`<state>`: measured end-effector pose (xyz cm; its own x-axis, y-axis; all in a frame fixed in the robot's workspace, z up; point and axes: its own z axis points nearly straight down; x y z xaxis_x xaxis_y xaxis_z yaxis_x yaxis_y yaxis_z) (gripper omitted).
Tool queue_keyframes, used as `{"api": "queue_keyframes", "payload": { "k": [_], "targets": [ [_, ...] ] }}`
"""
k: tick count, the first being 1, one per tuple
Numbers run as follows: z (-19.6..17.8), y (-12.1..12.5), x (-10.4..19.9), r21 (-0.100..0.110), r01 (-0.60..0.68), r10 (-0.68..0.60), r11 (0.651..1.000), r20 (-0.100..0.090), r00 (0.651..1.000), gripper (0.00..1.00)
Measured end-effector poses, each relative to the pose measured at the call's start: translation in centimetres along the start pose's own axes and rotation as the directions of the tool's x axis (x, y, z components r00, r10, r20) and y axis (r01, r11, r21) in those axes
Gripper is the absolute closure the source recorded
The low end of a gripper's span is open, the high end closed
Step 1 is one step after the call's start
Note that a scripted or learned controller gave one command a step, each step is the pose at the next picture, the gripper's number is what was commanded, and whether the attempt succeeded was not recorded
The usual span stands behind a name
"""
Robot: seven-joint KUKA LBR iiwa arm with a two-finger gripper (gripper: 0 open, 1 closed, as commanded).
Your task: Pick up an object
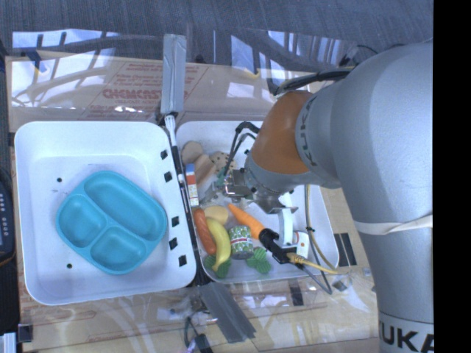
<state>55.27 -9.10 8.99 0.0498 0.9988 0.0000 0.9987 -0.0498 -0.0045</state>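
While the grey arm (pixel 375 145) reaches in from the right, its orange band (pixel 283 134) hangs over the right-hand white bin (pixel 320 230), and the gripper (pixel 239 184) sits low among the toy food piled at that bin's left side. The wrist hides the working end from above, so whether it is open, closed or holding anything cannot be told.

The objects on offer lie bunched in the right bin. A yellow banana (pixel 219 243) lies lengthwise near the bin's left wall, touching an orange carrot (pixel 204 230) on its left. A second carrot (pixel 246 220) slants just beside a small printed can (pixel 240 242), and a pale potato-like piece (pixel 215 213) rests at the top of the banana. Green pieces (pixel 258 262) lie at the near edge of the bin. Towards the back sit a beige rounded item (pixel 193 151) and a tan block (pixel 204 169), close to the gripper. A black-tipped part (pixel 271 244) of the tool assembly points down over the bin beside the can.

In the left bin (pixel 37 160), well apart from the arm, a blue divided plate (pixel 111 220) lies flat on the bin floor. Both bins stand side by side on the worktop (pixel 132 94), their inner walls touching.
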Motion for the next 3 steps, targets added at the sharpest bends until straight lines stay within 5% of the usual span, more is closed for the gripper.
{"api": "queue_keyframes", "payload": {
  "k": [1,2,3],
  "targets": [
    [0.0,-2.7,-5.4,0.0,0.005,-0.005,1.0,0.0,1.0,0.0],
    [-0.8,-2.7,-5.4,0.005,0.014,-0.014,1.0,0.0,1.0,1.0],
    [-17.7,2.8,-3.5,-0.004,-0.005,0.005,1.0,0.001,1.0,1.0]
  ]
}}
